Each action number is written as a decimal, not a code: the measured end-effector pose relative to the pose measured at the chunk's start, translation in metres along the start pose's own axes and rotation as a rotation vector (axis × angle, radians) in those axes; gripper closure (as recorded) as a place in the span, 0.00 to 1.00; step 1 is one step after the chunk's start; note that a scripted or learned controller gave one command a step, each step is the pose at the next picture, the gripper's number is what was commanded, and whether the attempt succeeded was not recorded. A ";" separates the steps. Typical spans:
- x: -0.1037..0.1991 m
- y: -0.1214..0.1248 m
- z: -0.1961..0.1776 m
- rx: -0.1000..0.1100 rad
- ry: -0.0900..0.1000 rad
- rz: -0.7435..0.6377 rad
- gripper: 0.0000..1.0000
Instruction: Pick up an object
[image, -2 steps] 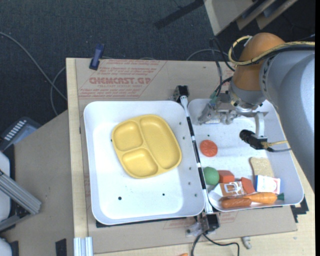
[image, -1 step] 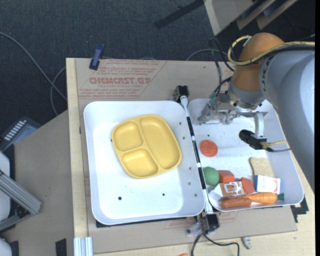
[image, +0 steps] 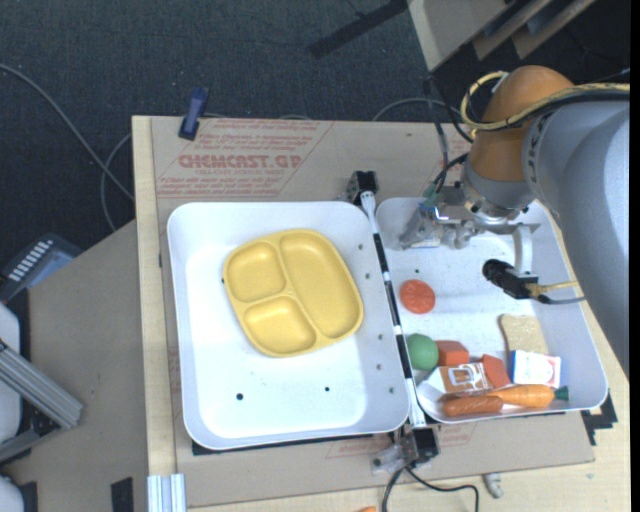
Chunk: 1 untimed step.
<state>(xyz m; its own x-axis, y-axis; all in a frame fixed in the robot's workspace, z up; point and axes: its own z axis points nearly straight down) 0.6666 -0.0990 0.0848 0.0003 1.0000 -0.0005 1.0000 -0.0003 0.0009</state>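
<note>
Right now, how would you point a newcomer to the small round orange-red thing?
Find the right bin, next to the one with the yellow plate. The orange-red disc lies alone near its left wall, above the green ball, flat and set apart from the pile of toy food.

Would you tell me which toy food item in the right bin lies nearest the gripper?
The round orange-red piece, alone in mid-bin below the gripper; the green ball, carrot and others cluster at the near end.

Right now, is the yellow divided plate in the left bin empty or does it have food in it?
Empty. The yellow plate shows three bare compartments; the toy food lies in the right bin.
</note>
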 end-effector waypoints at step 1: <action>0.006 0.000 0.000 0.001 0.001 -0.001 0.00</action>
<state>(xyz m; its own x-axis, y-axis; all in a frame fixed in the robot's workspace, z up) 0.6667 -0.0931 0.0849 -0.0007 1.0000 0.0001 1.0000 0.0007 0.0000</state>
